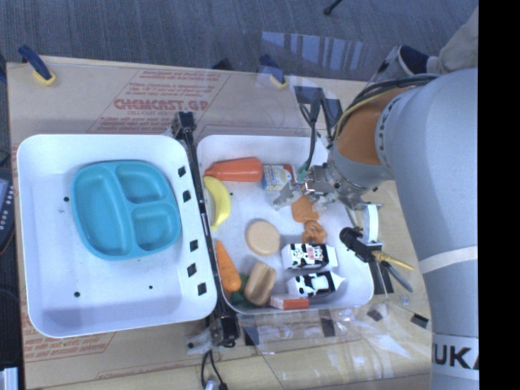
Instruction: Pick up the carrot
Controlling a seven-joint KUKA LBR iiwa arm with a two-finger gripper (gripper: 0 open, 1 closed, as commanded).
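The carrot (227,266) is small and orange with a green end. It lies along the left wall of the right bin (357,297), near the front, between a yellow banana (216,201) and a tan bread piece (260,283). My gripper (303,190) hangs over the bin's back right part, just above a small orange-brown piece (303,210). It is well to the right of the carrot and farther back, and nothing shows held in it.
The right bin also holds a long orange-red item (236,169), a small carton (278,175), a round beige disc (262,236), a pretzel-like piece (314,231) and two cow-print cartons (309,256). A blue divided plate (126,208) lies in the left bin (41,299).
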